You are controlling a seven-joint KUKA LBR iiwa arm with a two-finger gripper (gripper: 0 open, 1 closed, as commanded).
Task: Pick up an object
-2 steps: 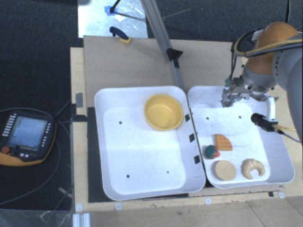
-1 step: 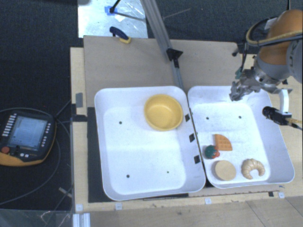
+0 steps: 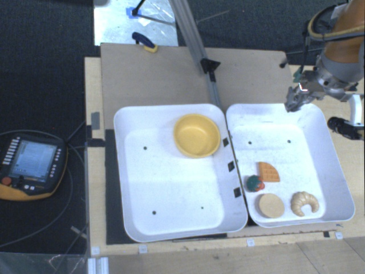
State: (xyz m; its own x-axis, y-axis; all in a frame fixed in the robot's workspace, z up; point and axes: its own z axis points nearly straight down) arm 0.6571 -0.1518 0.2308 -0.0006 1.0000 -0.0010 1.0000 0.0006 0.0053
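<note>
Nearby, in the right bin's [image 3: 319, 124] near end, the croissant [image 3: 304, 202] lies curved, its tips pointing near; beside it sit a round cracker [image 3: 270, 205], waffle wedge [image 3: 268, 172] and strawberry [image 3: 254, 182]; the hand [image 3: 293, 103] hangs over the far rim, its grip unreadable; arm cropped at right.

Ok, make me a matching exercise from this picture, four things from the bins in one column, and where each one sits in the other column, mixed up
Things:
1. yellow bowl
2. croissant
3. waffle wedge
4. round cracker

Places:
A. right bin, near right corner
B. left bin, along the far edge
C. right bin, near edge, just left of the croissant
D. right bin, just above the round cracker in the picture

Pairs: 1-B, 2-A, 3-D, 4-C
</note>
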